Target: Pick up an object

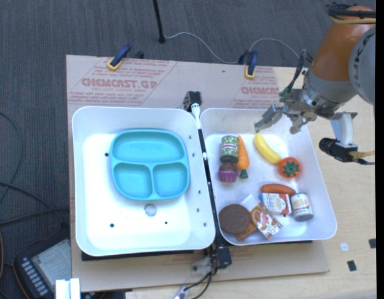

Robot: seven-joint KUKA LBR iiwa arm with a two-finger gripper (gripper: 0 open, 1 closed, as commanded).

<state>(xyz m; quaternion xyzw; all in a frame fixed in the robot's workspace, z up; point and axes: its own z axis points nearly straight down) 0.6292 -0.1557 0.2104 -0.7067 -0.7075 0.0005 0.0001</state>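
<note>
Bins number two: the left one bears one blue tray; the right one holds one banana, carrot, tomato, two jars, one can, cookie and packets. Tool hangs spread wide above the banana, upper right, holding nothing. Cardboard covers the worktop; grey carpet lies around.

Robotics lab: grey carpet under a clamped cardboard sheet, two white bins atop it, cables trailing behind.
</note>
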